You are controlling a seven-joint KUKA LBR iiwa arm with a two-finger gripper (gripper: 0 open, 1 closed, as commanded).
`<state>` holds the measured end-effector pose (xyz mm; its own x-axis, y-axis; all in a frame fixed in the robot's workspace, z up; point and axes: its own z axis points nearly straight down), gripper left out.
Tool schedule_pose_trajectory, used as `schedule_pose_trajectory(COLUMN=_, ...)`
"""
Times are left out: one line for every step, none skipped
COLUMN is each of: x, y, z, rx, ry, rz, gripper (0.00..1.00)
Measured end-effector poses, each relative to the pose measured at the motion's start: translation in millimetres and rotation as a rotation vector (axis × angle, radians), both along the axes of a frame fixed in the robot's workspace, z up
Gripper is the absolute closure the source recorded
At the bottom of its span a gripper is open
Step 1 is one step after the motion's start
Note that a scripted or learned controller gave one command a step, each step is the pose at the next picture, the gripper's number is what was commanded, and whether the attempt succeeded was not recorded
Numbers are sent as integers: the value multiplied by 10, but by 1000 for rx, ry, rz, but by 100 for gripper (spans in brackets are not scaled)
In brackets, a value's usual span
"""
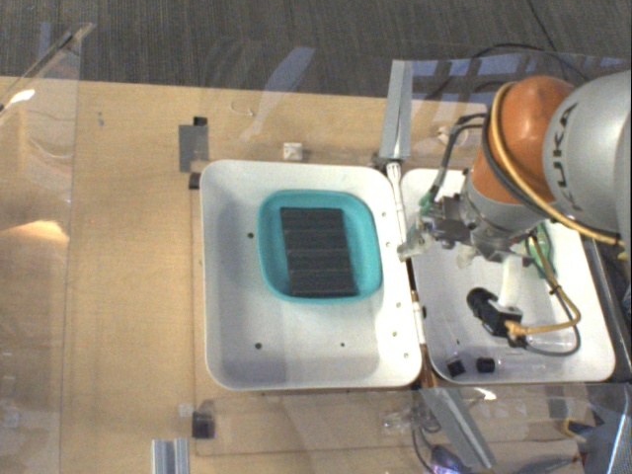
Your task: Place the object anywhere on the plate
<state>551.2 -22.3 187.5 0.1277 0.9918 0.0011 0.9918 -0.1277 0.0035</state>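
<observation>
Near edge, 7 o'clock of frame: small black block (202, 424) on bench (118, 314), just off the left bin's near-left corner.

Right bin (444, 314): two black bits (455, 368) side by side at its 7 o'clock, close to the near wall. They are too small to identify.

Left bin (237, 344): white and shallow, touching the right bin along its 3 o'clock side. The near half of its floor is bare.

Plate (269, 227): teal with rounded corners, in the left bin, shifted toward 1 o'clock of the bin floor.

Slab (318, 253): dark grey, ribbed and rectangular. It lies flat in the middle of the plate with teal rim visible all round, well apart from the gripper.

Gripper (449, 230): over the right bin at its 10 o'clock, near the wall shared with the left bin. The wrist covers it from above, so I cannot tell how far open it is. Nothing is seen in its grasp.

Arm (583, 156): grey with an orange band, coming in from 3 o'clock.

Far side: white cube (291, 151) on bench at 12 o'clock of the left bin, black bracket (196, 146) at its 11 o'clock, and grey post (398, 107) above the seam between the bins.
</observation>
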Motion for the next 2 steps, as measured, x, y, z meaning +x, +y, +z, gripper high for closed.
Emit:
schedule_pose_trajectory(x=0, y=0, z=0, rx=0, ry=0, rz=0, gripper=0)
schedule_pose_trajectory(x=34, y=-247, z=267, rx=0, ry=-1, rz=-67, gripper=0)
